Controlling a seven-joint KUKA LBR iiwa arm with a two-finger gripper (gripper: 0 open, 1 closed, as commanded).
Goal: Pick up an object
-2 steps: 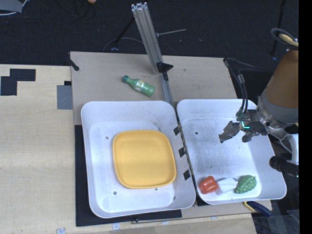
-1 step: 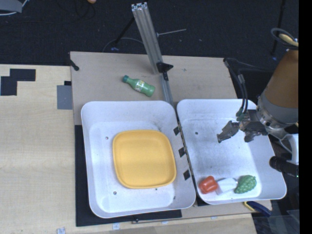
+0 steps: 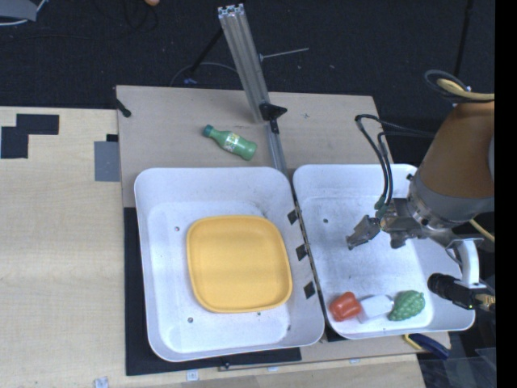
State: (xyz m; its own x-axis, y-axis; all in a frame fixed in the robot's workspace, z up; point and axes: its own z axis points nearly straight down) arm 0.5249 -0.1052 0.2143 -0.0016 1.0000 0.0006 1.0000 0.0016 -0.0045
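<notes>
In the right bin (image 3: 339, 192), three small objects lie along the front wall: a red one (image 3: 346, 305), a white one (image 3: 376, 307) and a green knobbly one (image 3: 406, 305). My gripper (image 3: 377, 238) hovers over the middle of this bin, behind and above those objects. Its two dark fingers are spread apart, and only bin floor shows between them. The arm's orange band (image 3: 460, 148) rises to the right.
A yellow square plate (image 3: 238, 263) lies in the left bin (image 3: 153, 192). A green bottle (image 3: 230, 141) lies on the bench behind the bins. A slanted aluminium post (image 3: 246, 55) stands at the back, above the wall between the bins. Black cables (image 3: 380, 152) hang near the wrist.
</notes>
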